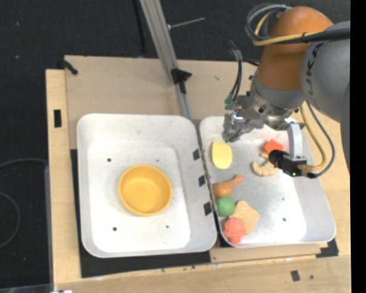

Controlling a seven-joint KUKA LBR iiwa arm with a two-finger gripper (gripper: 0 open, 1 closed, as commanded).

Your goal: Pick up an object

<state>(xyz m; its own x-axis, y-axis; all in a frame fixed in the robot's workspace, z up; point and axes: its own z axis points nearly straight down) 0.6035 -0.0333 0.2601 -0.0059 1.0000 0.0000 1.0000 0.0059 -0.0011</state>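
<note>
No legible text, label or number anywhere; the view seems too coarse.

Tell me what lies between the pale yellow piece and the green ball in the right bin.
In the camera view, a brown drumstick-shaped piece lies between the pale yellow piece and the green ball, along the right bin's left side.

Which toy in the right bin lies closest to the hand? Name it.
The pale yellow oval toy. It lies just below the hand at the bin's left edge; the others sit farther down or to the right.
</note>
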